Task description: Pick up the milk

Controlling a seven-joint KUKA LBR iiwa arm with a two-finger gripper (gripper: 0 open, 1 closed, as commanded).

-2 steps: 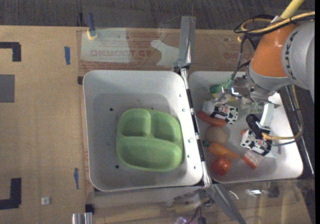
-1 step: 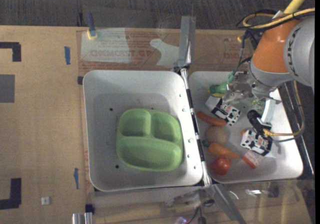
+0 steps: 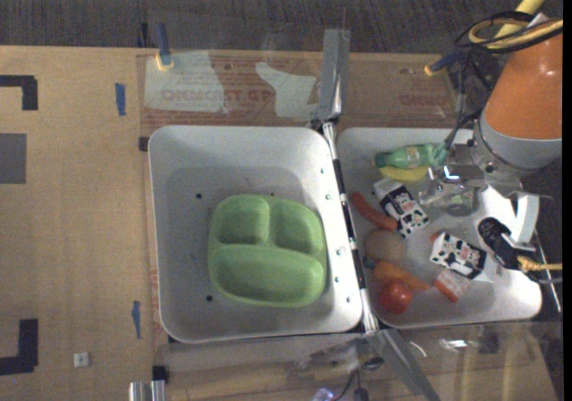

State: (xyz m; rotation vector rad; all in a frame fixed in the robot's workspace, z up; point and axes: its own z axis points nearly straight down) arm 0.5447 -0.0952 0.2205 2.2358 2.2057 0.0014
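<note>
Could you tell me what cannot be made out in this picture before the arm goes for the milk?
- Claw: camera view, blurred and overlapped by the wrist; open or shut is unclear.
- Milk cartons: print too small to read.
- Right bin: far corner covered by the arm.

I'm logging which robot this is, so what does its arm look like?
The arm is rounded, with a broad orange band above a pale grey collar. Yellow and black cables loop over its top, beside a yellow hose. Below hangs a metal and black gripper with a small blue light.
</note>
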